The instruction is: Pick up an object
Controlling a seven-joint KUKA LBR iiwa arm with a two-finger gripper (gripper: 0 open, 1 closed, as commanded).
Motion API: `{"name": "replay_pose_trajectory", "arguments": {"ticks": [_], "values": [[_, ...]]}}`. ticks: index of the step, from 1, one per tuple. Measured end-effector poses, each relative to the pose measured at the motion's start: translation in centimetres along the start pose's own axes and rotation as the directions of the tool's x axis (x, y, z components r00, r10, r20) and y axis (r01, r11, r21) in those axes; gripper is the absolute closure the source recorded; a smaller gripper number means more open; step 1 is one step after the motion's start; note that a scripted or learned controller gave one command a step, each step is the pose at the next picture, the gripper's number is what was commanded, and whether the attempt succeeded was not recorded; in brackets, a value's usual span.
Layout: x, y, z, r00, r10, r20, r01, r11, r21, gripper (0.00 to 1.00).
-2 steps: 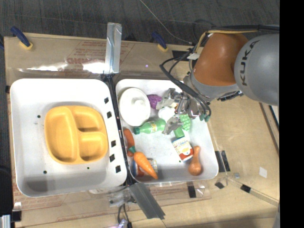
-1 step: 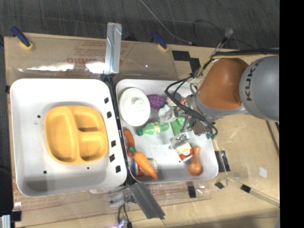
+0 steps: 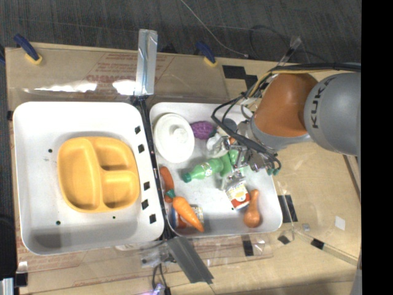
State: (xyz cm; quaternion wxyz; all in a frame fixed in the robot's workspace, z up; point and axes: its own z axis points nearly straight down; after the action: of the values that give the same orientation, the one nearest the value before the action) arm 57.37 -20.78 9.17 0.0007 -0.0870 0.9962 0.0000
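Looking down on the camera view, the arm (image 3: 319, 112) is seen to enter from the right of the frame, and its wrist is lowered over the right bin (image 3: 273, 217), in the middle right of the picture. The gripper (image 3: 236, 158) is placed above a crowded group of things, just beside the green bottle (image 3: 209, 168), which lies tilted near the centre of that bin. Whether the claw is wide, narrow or closed on anything cannot be told, because cables and the wrist body are in front of it. For a good pick, it is judged that one thing should be chosen which stands apart from its neighbours; the green bottle is touched by a small can with a red label (image 3: 237, 193), so a descent there could push both aside. The orange carrot (image 3: 186, 212) at the lower left of the bin and the pear-shaped orange piece (image 3: 252, 211) at the lower right are freer. A white round lid (image 3: 174, 137) and a purple item (image 3: 201, 129) lie at the upper part. The yellow divided tray (image 3: 98, 172) rests in the left bin (image 3: 31, 183). Small things under the wrist are hard to make out.
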Motion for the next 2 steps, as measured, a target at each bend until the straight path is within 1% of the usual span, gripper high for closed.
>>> {"name": "replay_pose_trajectory", "arguments": {"ticks": [1,2], "values": [[8.29,1.43,0.15,0.992,0.126,-0.004,-0.126,0.992,-0.003,0.00],[8.06,1.67,-0.66,0.993,0.116,-0.005,-0.116,0.993,-0.004,1.00]]}}
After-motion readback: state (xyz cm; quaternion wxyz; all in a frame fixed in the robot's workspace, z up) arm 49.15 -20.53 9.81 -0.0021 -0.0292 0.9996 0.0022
